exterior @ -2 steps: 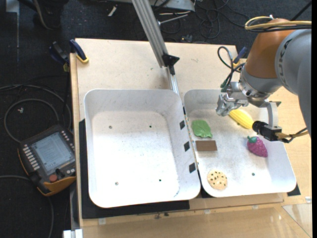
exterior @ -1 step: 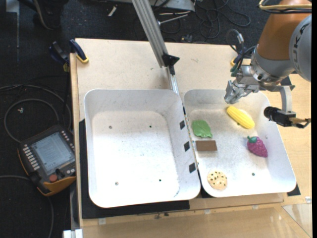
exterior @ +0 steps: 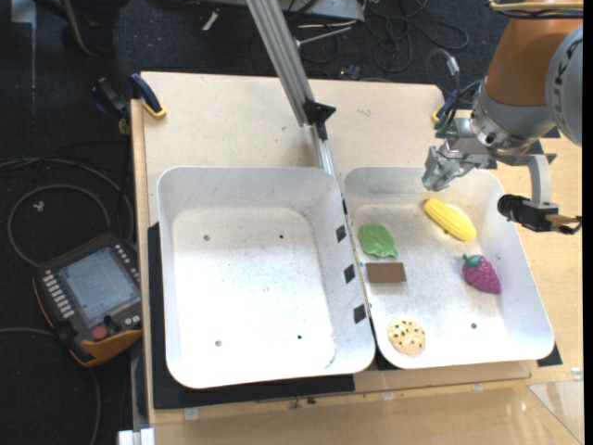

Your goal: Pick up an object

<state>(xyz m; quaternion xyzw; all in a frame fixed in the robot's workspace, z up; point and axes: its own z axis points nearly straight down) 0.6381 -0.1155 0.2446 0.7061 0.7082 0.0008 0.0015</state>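
**Gripper poised above the corn**

The grey two-finger gripper point(exterior: 437, 180) hangs above the right white plastic bin point(exterior: 519, 276), holding nothing; its spread I cannot tell. The yellow toy corn cob point(exterior: 450, 219) lies just below it, likely the target.

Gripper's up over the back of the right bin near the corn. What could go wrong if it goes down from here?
The gripper hangs above the corn, which lies tilted near the right bin back wall; a descent might clip the wall or land off-centre. The corn looks rounded and smooth, so it may roll or squirt away toward the raspberry.
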